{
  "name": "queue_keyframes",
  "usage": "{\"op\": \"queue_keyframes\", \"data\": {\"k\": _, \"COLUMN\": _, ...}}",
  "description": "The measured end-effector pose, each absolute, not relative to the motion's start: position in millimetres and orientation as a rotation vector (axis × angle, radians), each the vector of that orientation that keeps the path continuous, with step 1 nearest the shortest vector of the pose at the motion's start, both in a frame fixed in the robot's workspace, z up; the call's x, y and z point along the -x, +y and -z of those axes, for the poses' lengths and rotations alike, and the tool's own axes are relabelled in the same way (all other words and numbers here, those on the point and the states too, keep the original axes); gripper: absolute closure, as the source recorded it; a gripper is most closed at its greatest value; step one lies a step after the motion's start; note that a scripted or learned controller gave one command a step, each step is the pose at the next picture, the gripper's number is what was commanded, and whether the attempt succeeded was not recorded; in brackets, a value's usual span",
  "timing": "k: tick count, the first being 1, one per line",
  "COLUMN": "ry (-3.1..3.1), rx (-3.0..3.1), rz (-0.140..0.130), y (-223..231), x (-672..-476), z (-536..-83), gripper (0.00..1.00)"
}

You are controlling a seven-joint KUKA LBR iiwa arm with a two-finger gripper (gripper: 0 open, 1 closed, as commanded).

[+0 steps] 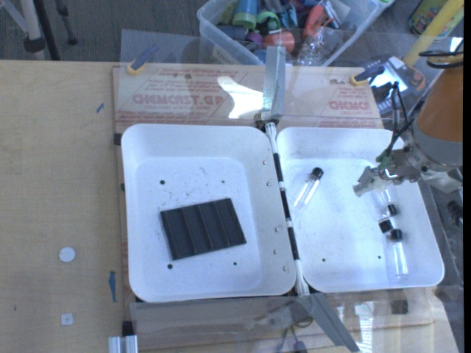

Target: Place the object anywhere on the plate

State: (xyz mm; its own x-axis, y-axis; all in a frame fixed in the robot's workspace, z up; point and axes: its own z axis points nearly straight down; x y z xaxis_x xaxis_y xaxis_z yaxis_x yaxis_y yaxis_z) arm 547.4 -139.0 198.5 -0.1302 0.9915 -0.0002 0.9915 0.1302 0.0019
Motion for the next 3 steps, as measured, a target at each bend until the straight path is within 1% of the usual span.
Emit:
{"op": "queue_keyframes", "data": {"k": 1, "ry": 2.589, "rx": -1.784, "rz": 0.001, "y": -56.5, "x": -560.0, "z": -184.4, "gripper": 1.0}}
{"op": "queue_keyframes", "data": {"k": 2, "ry": 2.148, "rx": -2.291, "rz": 0.0, "y": -1.8, "x": -646.8, "z": -184.8, "gripper": 1.0}}
{"op": "queue_keyframes", "data": {"k": 3, "ry": 2.194, "rx": -2.246, "rz": -0.002, "y": 76.2, "x": -654.6, "z": -184.8, "gripper": 1.0}}
